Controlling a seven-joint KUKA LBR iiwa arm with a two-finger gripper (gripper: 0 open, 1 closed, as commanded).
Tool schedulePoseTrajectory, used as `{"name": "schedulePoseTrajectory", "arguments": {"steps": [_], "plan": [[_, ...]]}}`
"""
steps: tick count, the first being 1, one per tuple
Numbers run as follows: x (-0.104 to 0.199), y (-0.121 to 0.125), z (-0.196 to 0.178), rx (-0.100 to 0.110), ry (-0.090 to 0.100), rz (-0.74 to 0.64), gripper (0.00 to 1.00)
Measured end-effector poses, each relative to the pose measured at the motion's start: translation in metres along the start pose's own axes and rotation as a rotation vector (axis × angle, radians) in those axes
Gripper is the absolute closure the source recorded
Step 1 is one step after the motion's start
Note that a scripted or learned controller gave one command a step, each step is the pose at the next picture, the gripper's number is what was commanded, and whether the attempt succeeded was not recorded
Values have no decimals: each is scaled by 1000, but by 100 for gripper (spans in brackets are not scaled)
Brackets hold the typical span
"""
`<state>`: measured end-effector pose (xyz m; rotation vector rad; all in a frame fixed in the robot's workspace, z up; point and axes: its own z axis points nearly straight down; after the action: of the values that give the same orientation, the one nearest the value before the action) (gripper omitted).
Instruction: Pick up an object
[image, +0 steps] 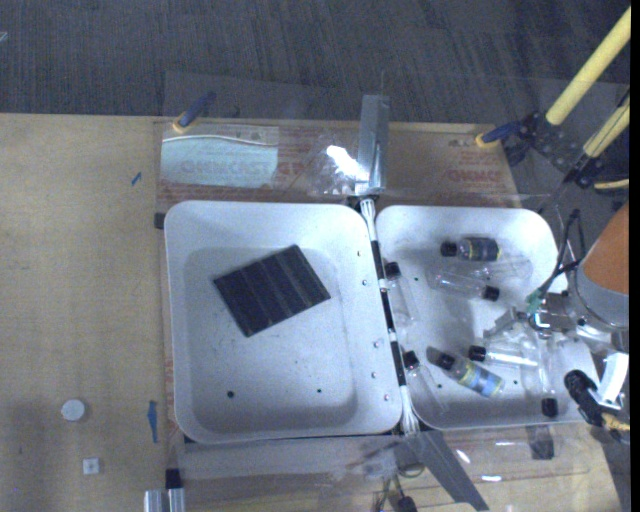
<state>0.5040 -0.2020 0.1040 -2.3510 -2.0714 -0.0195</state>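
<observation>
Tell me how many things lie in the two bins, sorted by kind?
Dark ribbed pad, left bin: 1
Bottles with dark caps, right bin: about 5 (dark one; clear; blue-labelled; clear; clear, partly hidden by the arm)
Loose dark caps or bits: about 2 (one at)
Total: about 8; the clear ones blur together, so counts are rough.

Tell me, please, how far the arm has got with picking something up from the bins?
Done: nothing looks lifted. The dark ribbed mat lies flat in the left bin, and the small bottles lie loose in the right bin. In hand: the gripper sits low at that bin's right edge. Left: grasping and raising an item.
</observation>
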Motion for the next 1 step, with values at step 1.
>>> {"name": "schedulePoseTrajectory", "arguments": {"steps": [1], "plan": [[-3, 1, -10, -4, -7, 4, 100]]}}
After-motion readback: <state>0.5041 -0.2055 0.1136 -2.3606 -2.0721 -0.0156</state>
